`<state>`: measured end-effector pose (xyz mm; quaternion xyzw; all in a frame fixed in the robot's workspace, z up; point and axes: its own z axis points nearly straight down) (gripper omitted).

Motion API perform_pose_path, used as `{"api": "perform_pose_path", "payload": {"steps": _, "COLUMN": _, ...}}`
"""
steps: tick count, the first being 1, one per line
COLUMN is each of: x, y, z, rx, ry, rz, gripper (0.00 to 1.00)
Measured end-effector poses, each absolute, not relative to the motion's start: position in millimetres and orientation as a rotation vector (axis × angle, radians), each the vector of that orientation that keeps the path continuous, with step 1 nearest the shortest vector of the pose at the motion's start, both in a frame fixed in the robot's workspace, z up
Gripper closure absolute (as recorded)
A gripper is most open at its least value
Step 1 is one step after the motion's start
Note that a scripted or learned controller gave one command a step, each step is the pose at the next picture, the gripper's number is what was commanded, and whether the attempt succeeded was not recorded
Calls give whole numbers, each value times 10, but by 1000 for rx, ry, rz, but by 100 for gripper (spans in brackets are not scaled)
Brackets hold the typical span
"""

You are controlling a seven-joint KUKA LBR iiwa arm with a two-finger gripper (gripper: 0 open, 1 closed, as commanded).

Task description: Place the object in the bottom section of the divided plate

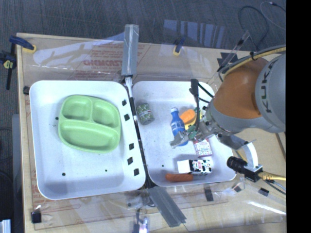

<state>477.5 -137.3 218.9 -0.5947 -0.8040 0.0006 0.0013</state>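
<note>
Camera view from above shows us two white bins side by side on the bench. In the left bin (43,178) a green divided plate (90,123) lies toward the far edge, well away from the near edge; we see two smaller sections along its far side and one long section along its near side, all bare.

In the right bin (155,93) our arm (243,98) comes in over the right edge, its orange band above the wrist. The gripper (194,130) hangs low over the middle right part of this bin, in among a cluster of things. We cannot tell how far its fingers are parted, nor whether anything sits between them, since the wrist and the clutter hide them.

Just beside the gripper, toward the bin's middle, stands a blue bottle (176,123), and an orange piece (187,115) lies just beyond it. A small patterned packet (203,148) lies close under the wrist. Near the near edge we see a black and white box (195,166) and, touching that edge's slope, a thin orange-red stick (179,177). A small mottled green can (144,113) lies alone near the left edge of this bin, well apart from the cluster.
</note>
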Motion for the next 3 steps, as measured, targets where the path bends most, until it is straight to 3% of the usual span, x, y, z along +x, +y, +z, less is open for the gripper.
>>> {"api": "perform_pose_path", "payload": {"steps": 2, "x": 5153, "y": 91, "z": 1899, "rx": -1567, "ry": -2719, "rz": 4, "gripper": 100}}
{"api": "perform_pose_path", "payload": {"steps": 3, "x": 5154, "y": 89, "z": 1900, "rx": -1568, "ry": -2718, "rz": 4, "gripper": 0}}
